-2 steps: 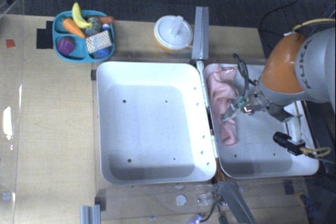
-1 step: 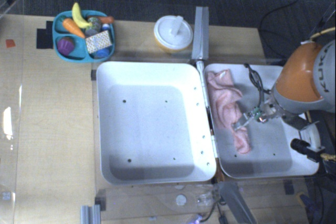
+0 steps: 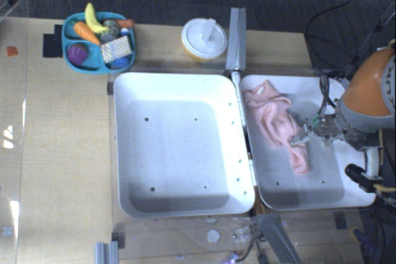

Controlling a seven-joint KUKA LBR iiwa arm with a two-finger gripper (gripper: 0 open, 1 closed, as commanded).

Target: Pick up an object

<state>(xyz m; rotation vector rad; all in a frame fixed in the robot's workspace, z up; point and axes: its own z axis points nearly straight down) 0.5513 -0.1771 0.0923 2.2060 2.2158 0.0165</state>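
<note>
The right bin [image 3: 309, 195] serves as the landmark, one of two shallow white bins set side by side on the wooden bench [image 3: 55, 151]. Inside it, against its left wall and running from the far corner down toward the middle of the floor, lies a crumpled pink cloth [image 3: 272, 120], its lower tail trailing toward the bin's centre. The arm [image 3: 371, 93], grey with an orange band, reaches over the right bin's right wall, and its gripper [image 3: 301, 136] sits low above the bin floor at the cloth's right edge, just touching or nearly touching the fabric. The metal fingers [image 3: 297, 140] are small and blurred against the cloth, so whether the claw is apart, together or clamped on the fabric cannot be told. Immediately left of the right bin, sharing the grey divider rail [image 3: 236, 40] that extends beyond the far edge, is the left bin [image 3: 179, 195]. Beyond the right bin's far left corner, just left of the rail, stands a round white and yellow lidded cup [image 3: 203, 39]. Well to the left of the right bin, past the other bin's far corner, a blue compartment tray [image 3: 93, 65] holds toy food including a banana [image 3: 93, 18] and a carrot [image 3: 85, 31].
</note>
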